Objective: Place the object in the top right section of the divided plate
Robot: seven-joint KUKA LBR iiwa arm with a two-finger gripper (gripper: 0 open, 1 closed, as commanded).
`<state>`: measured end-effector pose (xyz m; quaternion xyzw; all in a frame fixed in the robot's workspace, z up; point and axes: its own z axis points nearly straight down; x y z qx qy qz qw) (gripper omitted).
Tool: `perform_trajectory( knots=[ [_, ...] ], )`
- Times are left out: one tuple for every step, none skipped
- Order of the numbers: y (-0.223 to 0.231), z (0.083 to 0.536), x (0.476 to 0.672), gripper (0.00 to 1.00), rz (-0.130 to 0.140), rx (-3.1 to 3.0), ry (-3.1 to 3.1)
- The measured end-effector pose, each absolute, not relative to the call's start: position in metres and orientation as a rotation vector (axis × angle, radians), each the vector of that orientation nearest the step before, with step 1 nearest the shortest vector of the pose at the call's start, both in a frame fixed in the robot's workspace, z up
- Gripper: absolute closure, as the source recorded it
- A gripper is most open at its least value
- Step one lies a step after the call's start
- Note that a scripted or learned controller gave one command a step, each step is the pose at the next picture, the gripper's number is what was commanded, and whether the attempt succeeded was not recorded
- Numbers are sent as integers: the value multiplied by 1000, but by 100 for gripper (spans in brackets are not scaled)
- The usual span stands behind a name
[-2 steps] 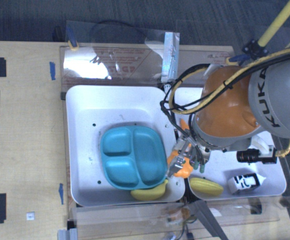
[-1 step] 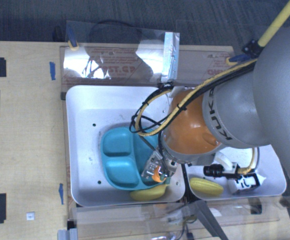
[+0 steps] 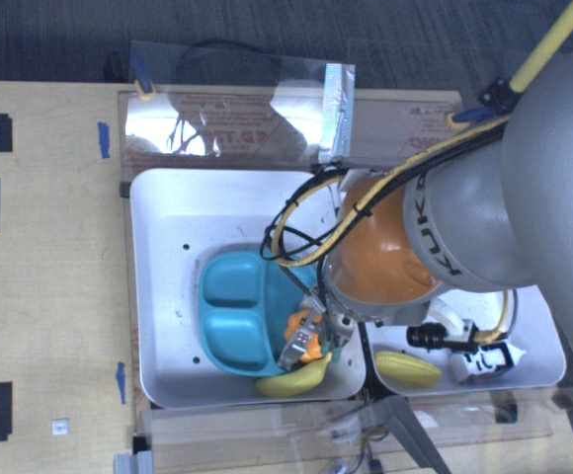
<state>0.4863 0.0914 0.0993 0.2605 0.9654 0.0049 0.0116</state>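
The gripper hangs low over the right-hand edge of the blue divided plate, with the arm and its orange band covering much of that side. Whether the gripper is spread or pressed together cannot be told from this slant. A small orange object sits right at its tip, touching or nearly touching it, but the view does not make plain whether it is pinched there or resting on the plate's rim.

The plate lies in the left bin. Two of its sections show bare on the left, one above the other. The right side, where the target section should be, is mostly hidden under the wrist. The orange object appears low on that right side, nearer the lower corner than the top one.

Just below it a yellow banana lies against the bin's near wall, beside the plate. In the right bin a yellow-green fruit rests near the divider. Both bins stand on the pale wooden table.

As a judgement, the task looks to be in its late stage: the object has reached the plate, but nothing shows it settled in the top right section, so placing and letting go appear to remain.
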Motion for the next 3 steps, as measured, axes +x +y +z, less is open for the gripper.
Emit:
perform_trajectory(
  knots=[
    [95,170,631,0,6,610,3073],
    [123,92,607,0,16,1365,2820],
    [159,96,546,0,29,1679,2623]
  ],
)
